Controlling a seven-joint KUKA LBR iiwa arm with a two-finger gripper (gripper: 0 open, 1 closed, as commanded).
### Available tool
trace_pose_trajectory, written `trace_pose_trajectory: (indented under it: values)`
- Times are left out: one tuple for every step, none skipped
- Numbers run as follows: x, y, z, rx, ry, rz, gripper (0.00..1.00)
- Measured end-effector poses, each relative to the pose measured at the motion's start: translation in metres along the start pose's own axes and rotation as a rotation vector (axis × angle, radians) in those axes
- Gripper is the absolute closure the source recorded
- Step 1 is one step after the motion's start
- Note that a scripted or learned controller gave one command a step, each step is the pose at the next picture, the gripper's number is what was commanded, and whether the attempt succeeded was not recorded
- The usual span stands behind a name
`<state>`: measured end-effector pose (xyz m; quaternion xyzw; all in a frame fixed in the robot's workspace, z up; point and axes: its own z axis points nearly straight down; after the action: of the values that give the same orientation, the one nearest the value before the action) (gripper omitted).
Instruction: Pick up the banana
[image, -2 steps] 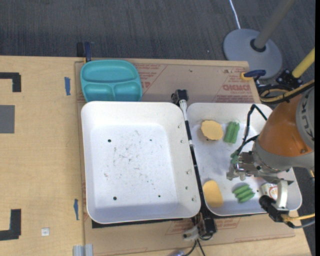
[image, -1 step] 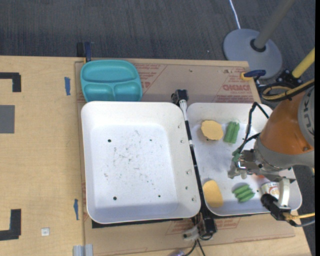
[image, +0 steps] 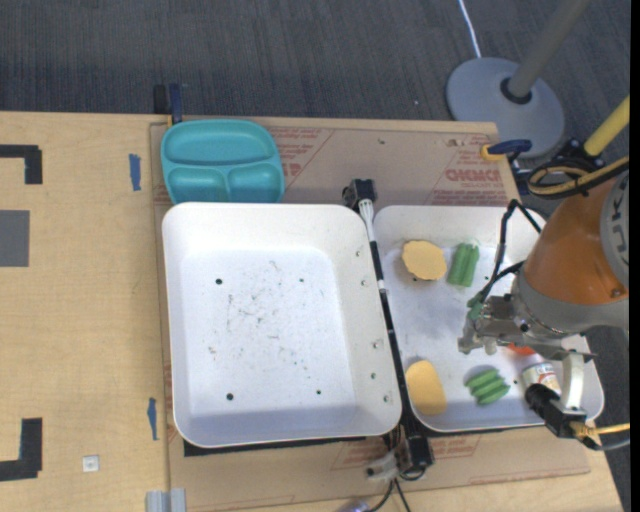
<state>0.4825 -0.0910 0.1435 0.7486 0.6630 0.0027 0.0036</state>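
Observation:
Two yellow pieces lie in the right bin (image: 590, 405). The longer one by the front left corner looks like the banana (image: 425, 386). A rounder yellow-orange piece (image: 424, 261) rests near the back. My gripper (image: 481, 330) hangs over the middle of the right bin, up and to the right of the banana and apart from it. The view shows nothing held in it. The grey and orange arm covers the bin's right side.
A green piece (image: 463, 265) lies beside the round yellow one, and another green piece (image: 487, 386) sits right of the banana. A small labelled container (image: 541, 378) and something red (image: 521, 350) show under the arm. A teal divided tray (image: 222, 160) stands behind the left bin (image: 180, 300).

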Motion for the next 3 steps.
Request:
trace_pose_trajectory:
  values:
    - [0.0,0.001,-0.01,-0.002,0.0,-0.001,1.0]
    - [0.0,0.002,-0.019,-0.003,-0.001,-0.001,1.0]
    - [0.0,0.002,-0.029,-0.005,-0.001,-0.001,1.0]
